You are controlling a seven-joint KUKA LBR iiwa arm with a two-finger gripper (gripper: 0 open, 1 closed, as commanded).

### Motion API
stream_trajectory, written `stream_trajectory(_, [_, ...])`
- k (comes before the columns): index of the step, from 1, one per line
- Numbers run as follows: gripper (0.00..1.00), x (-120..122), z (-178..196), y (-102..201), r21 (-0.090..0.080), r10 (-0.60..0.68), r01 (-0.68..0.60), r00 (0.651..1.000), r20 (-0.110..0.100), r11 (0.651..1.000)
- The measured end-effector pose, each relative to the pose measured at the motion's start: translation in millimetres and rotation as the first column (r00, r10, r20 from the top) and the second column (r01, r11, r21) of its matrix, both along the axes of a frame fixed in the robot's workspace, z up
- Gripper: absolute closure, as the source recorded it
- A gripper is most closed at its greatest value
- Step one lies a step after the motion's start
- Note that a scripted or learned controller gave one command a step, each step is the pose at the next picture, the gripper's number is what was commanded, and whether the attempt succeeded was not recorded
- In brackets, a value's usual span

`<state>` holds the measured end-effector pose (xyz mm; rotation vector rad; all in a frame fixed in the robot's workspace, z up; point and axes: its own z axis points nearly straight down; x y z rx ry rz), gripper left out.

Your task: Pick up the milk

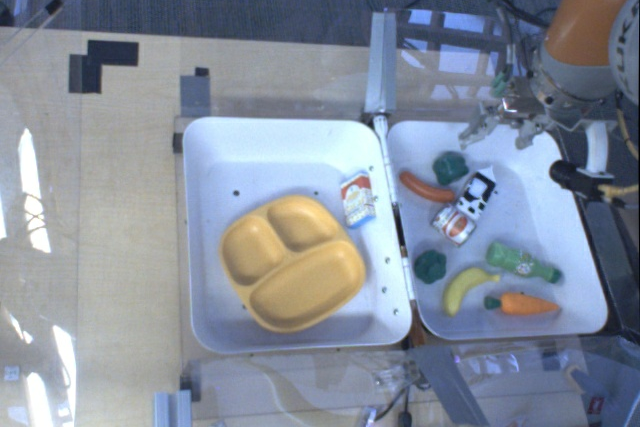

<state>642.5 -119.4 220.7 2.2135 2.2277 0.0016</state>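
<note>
The milk [466, 206] is a small carton with black and white cow patches and a red end. It lies on its side, tilted, in the middle of the right bin [580, 255]. My gripper [502, 131] hangs over the back of that bin, up and to the right of the carton. It is open, its two fingers [478, 128] spread wide with nothing between them. The orange band of the arm [590, 5] is at the top right.
Around the milk lie a red sausage [428, 187], two dark green pieces [450, 165] [431, 264], a banana [464, 287], a carrot [524, 305] and a green bottle [522, 263]. The left bin [215, 315] holds a yellow divided plate [291, 261] and a small red and white carton [357, 199].
</note>
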Motion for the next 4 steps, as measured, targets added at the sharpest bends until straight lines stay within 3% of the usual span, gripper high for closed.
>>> stream_trajectory(1, [0.00, -17, -111, -11, -0.001, 0.099, -0.099, 0.995, 0.006, 0.995])
stream_trajectory(2, [1.00, -15, -102, -10, -0.002, 0.103, -0.103, 0.995, 0.009, 0.995])
stream_trajectory(3, [1.00, -28, -76, -64, -0.003, 0.379, -0.379, 0.925, 0.003, 0.925])
stream_trajectory(4, [1.00, -13, -9, -4, -0.003, 0.349, -0.349, 0.937, 0.004, 0.937])
